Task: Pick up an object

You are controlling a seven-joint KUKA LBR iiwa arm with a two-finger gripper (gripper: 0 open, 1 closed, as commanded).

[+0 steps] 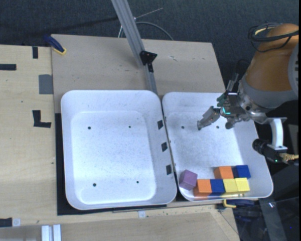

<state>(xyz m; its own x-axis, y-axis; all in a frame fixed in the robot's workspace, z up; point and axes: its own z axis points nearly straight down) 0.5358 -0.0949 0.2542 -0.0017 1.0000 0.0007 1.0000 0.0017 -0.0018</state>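
My hand (pixel 214 118) hangs over the right bin (pixel 200 144), fingers spread wide, nothing between them. The blocks (pixel 223 180) sit well apart from it, packed along the near wall. They're orange, blue, yellow, with a purple cube (pixel 189 178) just beside. My worry: so tightly clustered, fingers may jam or scatter them.

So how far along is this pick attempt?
Nothing looks done yet. The gripper hangs above the right bin's far half with nothing between its fingers. The blocks, purple, orange, blue and yellow, lie against the near wall. Reaching and grasping one remain.
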